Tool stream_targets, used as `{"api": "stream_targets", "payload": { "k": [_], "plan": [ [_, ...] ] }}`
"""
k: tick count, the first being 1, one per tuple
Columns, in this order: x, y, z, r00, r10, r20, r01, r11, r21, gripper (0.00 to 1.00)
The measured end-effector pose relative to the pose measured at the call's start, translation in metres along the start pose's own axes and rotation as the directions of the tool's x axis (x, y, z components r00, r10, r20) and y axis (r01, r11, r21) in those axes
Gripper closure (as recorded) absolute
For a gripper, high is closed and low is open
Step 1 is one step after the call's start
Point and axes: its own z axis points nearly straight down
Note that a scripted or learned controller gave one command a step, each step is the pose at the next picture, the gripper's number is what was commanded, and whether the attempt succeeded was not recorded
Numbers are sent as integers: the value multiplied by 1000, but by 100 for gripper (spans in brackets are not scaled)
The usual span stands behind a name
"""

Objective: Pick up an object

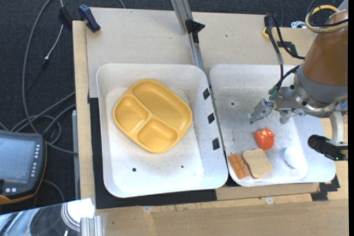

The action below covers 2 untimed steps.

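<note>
Claw [264, 111] low over right bin [238, 85]

Glossy yellow plastic tray [152, 115] lies in a matt, speckled white bin [110, 168]

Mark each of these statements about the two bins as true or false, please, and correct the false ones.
1. The yellow divided plate lies in the left bin. True.
2. The red object lies on the yellow divided plate. False: it lies in the right bin, apart from the plate.
3. The toast slice lies beside the waffle piece. True.
4. The gripper holds the white egg. False: the egg lies on the bin floor, apart from the gripper.
5. The gripper is above the right bin. True.
</note>
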Motion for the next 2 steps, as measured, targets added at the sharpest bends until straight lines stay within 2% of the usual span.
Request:
{"api": "stream_targets", "payload": {
  "k": [1,2],
  "plan": [
    [4,21,116,1000,0,7,0,1000,-12,0],
    [5,22,103,1000,0,5,0,1000,-17,100]
  ]
}}
